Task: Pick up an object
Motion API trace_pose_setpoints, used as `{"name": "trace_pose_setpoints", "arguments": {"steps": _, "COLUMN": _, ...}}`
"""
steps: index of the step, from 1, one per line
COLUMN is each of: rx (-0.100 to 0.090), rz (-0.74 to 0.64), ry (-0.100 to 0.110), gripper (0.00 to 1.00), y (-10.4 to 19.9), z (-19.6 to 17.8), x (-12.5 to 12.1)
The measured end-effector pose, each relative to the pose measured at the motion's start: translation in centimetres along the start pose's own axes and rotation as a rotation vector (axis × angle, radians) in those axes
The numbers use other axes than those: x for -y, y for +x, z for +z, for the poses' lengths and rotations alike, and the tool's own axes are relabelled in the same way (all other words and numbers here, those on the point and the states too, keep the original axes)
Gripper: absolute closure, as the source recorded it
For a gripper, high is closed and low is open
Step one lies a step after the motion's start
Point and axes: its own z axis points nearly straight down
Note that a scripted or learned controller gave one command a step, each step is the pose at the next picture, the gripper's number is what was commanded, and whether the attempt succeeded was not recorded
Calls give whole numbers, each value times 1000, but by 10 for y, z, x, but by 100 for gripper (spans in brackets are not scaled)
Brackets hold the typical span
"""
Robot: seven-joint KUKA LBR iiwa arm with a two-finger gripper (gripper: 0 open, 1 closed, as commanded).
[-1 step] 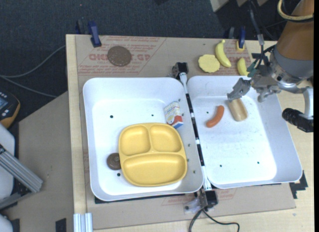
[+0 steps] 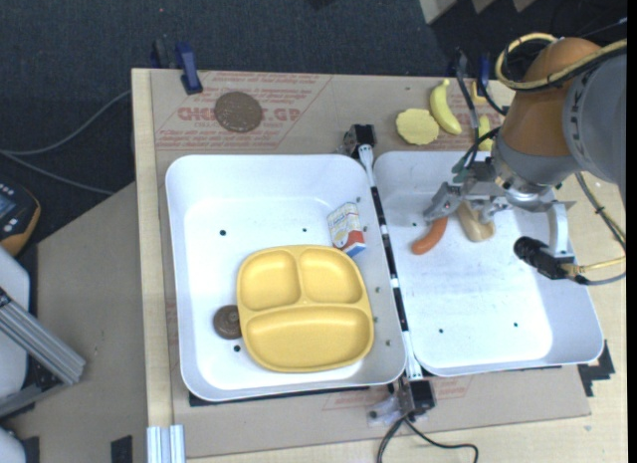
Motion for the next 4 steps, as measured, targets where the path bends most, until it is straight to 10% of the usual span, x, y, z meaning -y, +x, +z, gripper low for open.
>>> {"name": "trace_pose_setpoints", "arguments": {"steps": 1, "rx": 2, "rz": 1, "ry": -14, "gripper": 100, "y": 0, "z": -20, "x": -3}}
{"name": "trace_pose_setpoints", "arguments": {"steps": 2, "rx": 2, "rz": 1, "ry": -13, "gripper": 0, "y": 0, "z": -19, "x": -2}}
{"name": "trace_pose_setpoints", "arguments": {"steps": 3, "rx": 4, "rz": -2, "ry": -11, "gripper": 0, "y": 20, "z": 27, "x": -5}}
{"name": "trace_pose_setpoints", "arguments": {"steps": 4, "rx": 8, "rz": 1, "ry": -26, "gripper": 100, "y": 18, "z": 10, "x": -8}}
